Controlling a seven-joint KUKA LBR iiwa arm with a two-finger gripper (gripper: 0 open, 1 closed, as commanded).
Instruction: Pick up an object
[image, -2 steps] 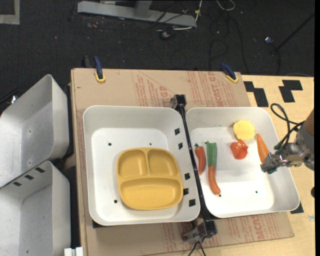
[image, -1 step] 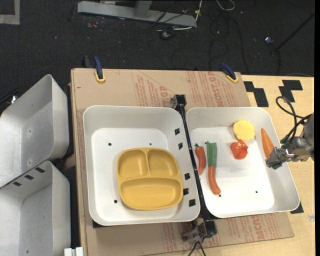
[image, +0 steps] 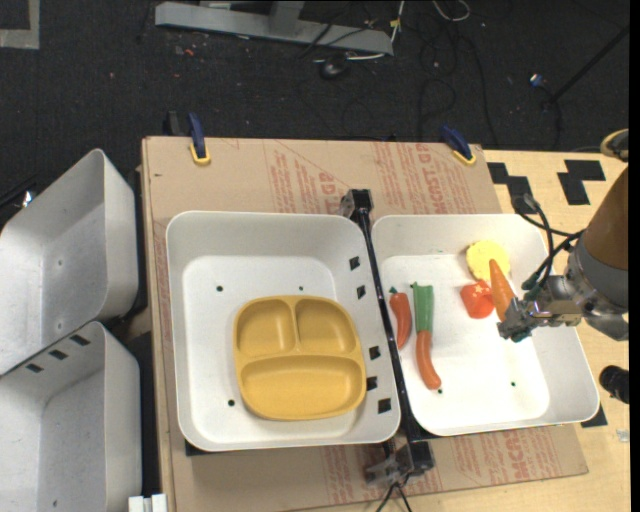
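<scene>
The pincer (image: 517, 325) hovers low in the right bin (image: 560, 400), beside the orange carrot (image: 500, 284), positioned for grasping; its state cannot be determined.

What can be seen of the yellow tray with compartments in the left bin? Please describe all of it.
The yellow divided tray looks like smooth moulded plastic with rounded corners. It has three compartments: two smaller ones at the far side and one wide one at the near side. It lies flat and slightly turned on the floor of the left bin, near its middle. Nothing lies in it, and it touches only the bin floor.
</scene>
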